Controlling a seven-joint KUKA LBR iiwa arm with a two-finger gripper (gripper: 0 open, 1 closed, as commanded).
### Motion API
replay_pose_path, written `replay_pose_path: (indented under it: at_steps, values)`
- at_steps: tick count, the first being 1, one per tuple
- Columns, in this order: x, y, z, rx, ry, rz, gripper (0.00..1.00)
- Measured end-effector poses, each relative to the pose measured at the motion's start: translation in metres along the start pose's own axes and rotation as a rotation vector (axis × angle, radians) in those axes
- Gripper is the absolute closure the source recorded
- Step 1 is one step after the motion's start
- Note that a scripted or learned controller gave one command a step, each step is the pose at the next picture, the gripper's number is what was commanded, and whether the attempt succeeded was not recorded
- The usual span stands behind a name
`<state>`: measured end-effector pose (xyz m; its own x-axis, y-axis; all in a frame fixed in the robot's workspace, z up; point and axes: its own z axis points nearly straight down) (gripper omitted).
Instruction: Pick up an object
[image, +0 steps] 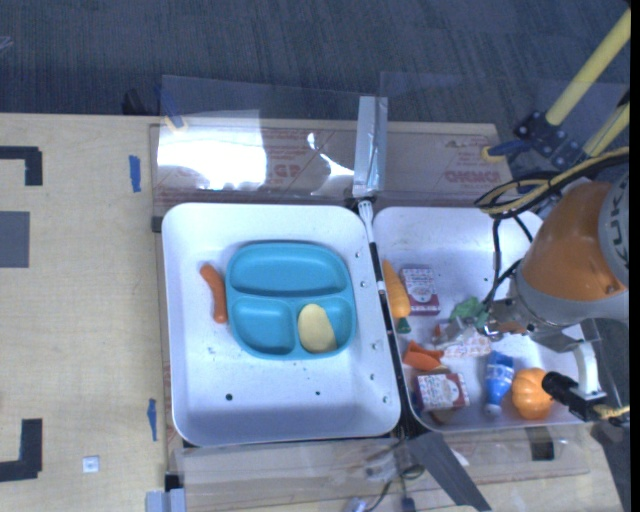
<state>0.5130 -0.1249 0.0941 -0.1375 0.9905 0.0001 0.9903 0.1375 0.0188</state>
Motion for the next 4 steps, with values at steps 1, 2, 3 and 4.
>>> replay_pose_path:
  at_steps: [1,2,3,4]
  values:
    - [-0.003,0.004,-0.014,-0.012,-0.006,0.002,1.00]
    - [0.019,0.074,0.004,0.006,-0.007,0.222,1.00]
    - [0.020,0.072,0.008,0.014,-0.004,0.221,0.00]
    - [-0.012,0.144,0.011,0.033,0.001,0.304,0.00]
